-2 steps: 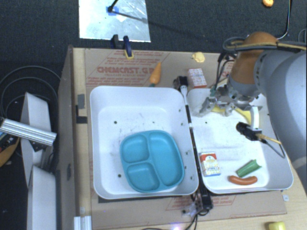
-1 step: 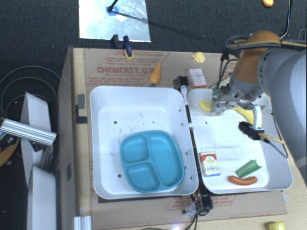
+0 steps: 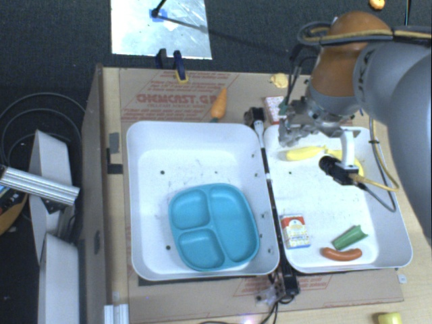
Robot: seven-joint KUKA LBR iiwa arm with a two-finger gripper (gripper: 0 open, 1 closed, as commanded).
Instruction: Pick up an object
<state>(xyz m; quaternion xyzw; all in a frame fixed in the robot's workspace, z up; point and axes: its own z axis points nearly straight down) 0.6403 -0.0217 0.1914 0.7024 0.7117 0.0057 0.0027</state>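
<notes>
Hovering over the far-left corner of the right bin [image 3: 390,229], the gripper [image 3: 291,135] sits just above a yellow banana [image 3: 304,153]. Honestly can't tell how wide it's open or whether it has anything, the view's too cluttered there. The banana lies flat on the bin floor. Nearer the camera in the same bin are a small red-and-white carton [image 3: 295,231], a green piece [image 3: 349,236] and a red sausage [image 3: 341,253]. The left bin [image 3: 145,181] has a blue divided plate [image 3: 212,226].
</notes>
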